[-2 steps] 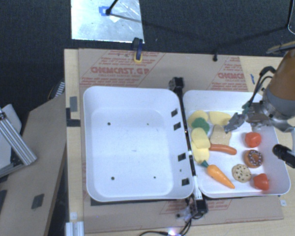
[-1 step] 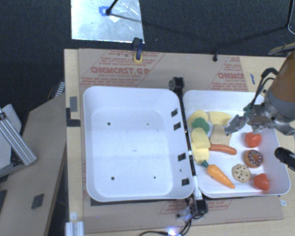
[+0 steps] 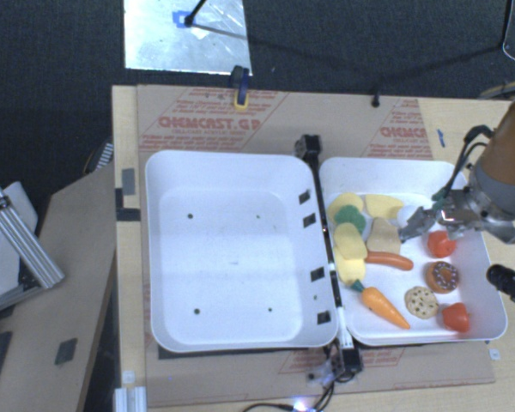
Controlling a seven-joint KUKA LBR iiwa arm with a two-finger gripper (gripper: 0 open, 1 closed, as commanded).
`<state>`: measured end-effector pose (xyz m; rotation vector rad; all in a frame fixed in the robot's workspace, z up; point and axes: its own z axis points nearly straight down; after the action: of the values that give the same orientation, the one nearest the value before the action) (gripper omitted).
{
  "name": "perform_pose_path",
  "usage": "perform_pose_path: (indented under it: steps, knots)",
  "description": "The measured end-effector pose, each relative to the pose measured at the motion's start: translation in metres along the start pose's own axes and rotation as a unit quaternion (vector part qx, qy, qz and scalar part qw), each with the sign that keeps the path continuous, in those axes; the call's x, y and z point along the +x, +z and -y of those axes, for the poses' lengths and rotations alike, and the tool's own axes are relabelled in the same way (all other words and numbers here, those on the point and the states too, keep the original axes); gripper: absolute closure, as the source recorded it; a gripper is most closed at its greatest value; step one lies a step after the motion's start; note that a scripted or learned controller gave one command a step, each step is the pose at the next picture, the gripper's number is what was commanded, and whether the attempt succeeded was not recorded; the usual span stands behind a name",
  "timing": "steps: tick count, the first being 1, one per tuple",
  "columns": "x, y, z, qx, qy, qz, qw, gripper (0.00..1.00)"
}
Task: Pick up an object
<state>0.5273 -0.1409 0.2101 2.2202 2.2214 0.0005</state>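
Observation:
The right bin (image 3: pixel 412 172) holds several toy foods. Among them are a carrot (image 3: pixel 384 307), an orange sausage (image 3: pixel 388 261), a beige block (image 3: pixel 382 234), a green piece (image 3: pixel 350 216) and yellow pieces (image 3: pixel 350 244). There are also a red tomato (image 3: pixel 441 245), a chocolate donut (image 3: pixel 444 276), a cookie (image 3: pixel 421 302) and a red fruit (image 3: pixel 456 317). My gripper (image 3: pixel 413 222) reaches in from the right and hangs over the middle of this bin. It sits just right of the beige block and left of the tomato. I see nothing lifted in it.
The left bin (image 3: pixel 232 251) lies beside the right one, with a black clipped divider (image 3: pixel 322 247) between them. Both rest on a cardboard sheet (image 3: pixel 206 118). A metal plate (image 3: pixel 187 22) lies beyond the bench. An aluminium frame (image 3: pixel 13 239) stands at the far left.

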Motion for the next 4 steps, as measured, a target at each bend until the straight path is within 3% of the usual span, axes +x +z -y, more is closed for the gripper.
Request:
perform_pose_path:
  steps: [1, 2, 3, 4]
  knots:
    - [0.030, -0.013, 0.027, 0.000, -0.003, -0.001, 1.0000, 0.00]
    - [0.082, -0.016, 0.040, 0.000, -0.004, -0.001, 1.0000, 0.00]
    - [0.126, 0.028, -0.020, -0.001, -0.005, -0.001, 1.0000, 0.00]
    - [0.050, 0.079, -0.006, 0.003, 0.003, 0.002, 1.0000, 0.00]
